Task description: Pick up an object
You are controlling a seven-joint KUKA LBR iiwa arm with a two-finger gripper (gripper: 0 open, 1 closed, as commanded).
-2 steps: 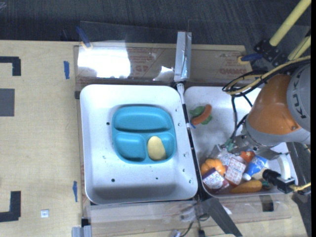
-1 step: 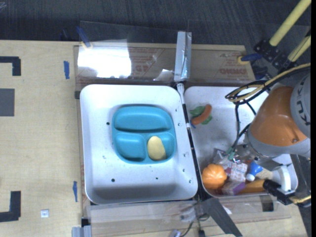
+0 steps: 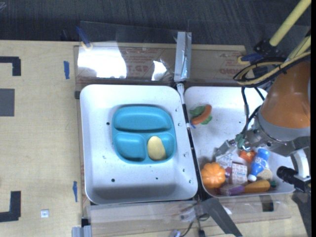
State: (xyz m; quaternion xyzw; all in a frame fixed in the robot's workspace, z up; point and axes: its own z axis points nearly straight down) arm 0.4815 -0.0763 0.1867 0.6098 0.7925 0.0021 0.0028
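Gripper (image 3: pixel 245 147) low in the right bin (image 3: pixel 224 100), over the toy pile

I can't tell how its grip stands. The blue bottle (image 3: pixel 259 163) and pumpkin (image 3: pixel 213 175) sit just below it; the yellow egg (image 3: pixel 156 147) lies well left in the blue tray (image 3: pixel 140 120)

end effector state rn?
End effector: cannot be told. It is low over the clutter in the right bin, near the white packet.
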